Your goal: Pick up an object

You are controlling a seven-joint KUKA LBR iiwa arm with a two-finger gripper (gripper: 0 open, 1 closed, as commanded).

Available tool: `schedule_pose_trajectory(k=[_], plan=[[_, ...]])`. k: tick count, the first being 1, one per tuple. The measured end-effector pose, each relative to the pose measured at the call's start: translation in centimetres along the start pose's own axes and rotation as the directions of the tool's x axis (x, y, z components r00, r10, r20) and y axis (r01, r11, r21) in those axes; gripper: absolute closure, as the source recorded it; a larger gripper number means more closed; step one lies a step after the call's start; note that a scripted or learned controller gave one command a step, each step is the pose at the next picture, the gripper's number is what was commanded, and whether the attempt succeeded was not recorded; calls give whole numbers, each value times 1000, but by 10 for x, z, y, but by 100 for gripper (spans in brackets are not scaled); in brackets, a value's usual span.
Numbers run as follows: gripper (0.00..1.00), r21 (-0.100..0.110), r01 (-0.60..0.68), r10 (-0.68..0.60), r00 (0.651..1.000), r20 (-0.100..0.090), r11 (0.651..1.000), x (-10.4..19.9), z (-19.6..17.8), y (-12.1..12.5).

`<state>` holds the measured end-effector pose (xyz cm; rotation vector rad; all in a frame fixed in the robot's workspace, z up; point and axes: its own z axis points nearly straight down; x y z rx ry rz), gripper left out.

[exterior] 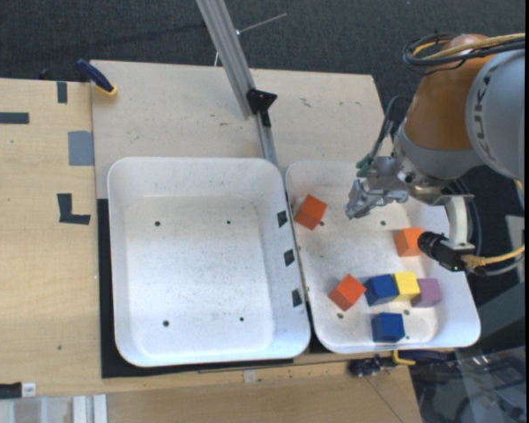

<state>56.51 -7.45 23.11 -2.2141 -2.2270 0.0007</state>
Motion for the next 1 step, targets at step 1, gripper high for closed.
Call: schedule_pose_trajectory(k=[1], plan=[[100, 1, 0, 0, 1000, 0, 1000, 48, 11, 19]])
